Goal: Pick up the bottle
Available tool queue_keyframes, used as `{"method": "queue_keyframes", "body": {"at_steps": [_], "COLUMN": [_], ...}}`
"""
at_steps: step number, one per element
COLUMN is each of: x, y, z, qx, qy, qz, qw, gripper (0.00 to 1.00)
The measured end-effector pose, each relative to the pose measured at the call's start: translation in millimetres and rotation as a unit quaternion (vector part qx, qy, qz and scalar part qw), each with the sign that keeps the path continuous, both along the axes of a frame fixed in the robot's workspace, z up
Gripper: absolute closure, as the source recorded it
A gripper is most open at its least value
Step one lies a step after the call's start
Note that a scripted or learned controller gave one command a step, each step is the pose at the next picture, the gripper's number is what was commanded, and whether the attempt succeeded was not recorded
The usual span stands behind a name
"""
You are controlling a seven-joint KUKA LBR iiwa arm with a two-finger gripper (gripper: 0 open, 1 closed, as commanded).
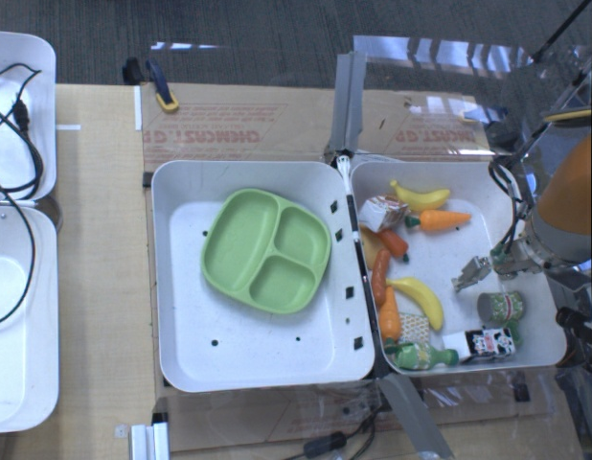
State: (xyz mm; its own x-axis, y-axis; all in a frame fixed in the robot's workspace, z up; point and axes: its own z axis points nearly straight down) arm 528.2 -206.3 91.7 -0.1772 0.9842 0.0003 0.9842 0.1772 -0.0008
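The bottle (421, 356) is green and lies on its side along the front wall of the right bin (473, 166), near that bin's front left corner. My gripper (472, 274) hangs low over the right half of the same bin, up and to the right of the bottle and well apart from it. It is open with nothing between its fingers. The arm's orange band (572, 195) shows at the right edge.
Around the bottle lie a yellow banana (420, 300), orange carrots (384, 290) and a black-and-white carton (489, 343). A green can (501, 306) stands just below the gripper. Another banana (421, 196) and carrot (442, 220) lie farther back. The left bin (181, 286) holds a green divided plate (267, 250).
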Motion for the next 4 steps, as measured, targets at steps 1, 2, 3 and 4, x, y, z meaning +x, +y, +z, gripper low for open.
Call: {"method": "queue_keyframes", "body": {"at_steps": [1,2,3,4], "x": [76,60,19,-24], "y": [19,52,34,37], "z": [0,0,-1,0], "qx": [-0.0009,-0.0007,-0.0003,-0.0007], "qy": [0.000,0.001,0.001,-0.001], "qz": [-0.196,-0.198,-0.129,0.110], "qw": [0.9807,0.9801,0.9917,0.9939], "gripper": [0.00,0.00,0.00,0.00]}}
